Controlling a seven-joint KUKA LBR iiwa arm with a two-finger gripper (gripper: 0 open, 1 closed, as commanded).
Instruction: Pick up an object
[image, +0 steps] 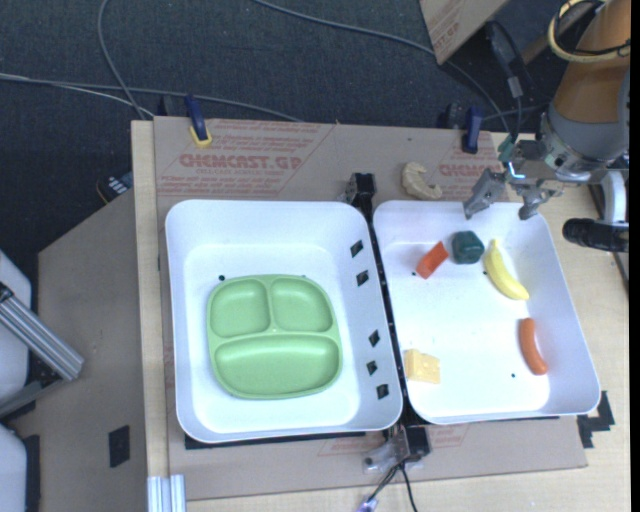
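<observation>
While the gripper (505, 197) hangs with jaws spread over the right bin's (470, 395) far rim, that bin holds a banana (505, 274), a dark green ball (466, 246), an orange wedge (432, 260), a sausage (533, 346) and a cheese block (422, 367).

Pincer (505, 205) — fingers spread, empty

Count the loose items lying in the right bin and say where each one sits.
5: orange piece and dark green lump near the far wall, banana just right of them, sausage by the right edge, yellow cheese wedge near front left.
</observation>
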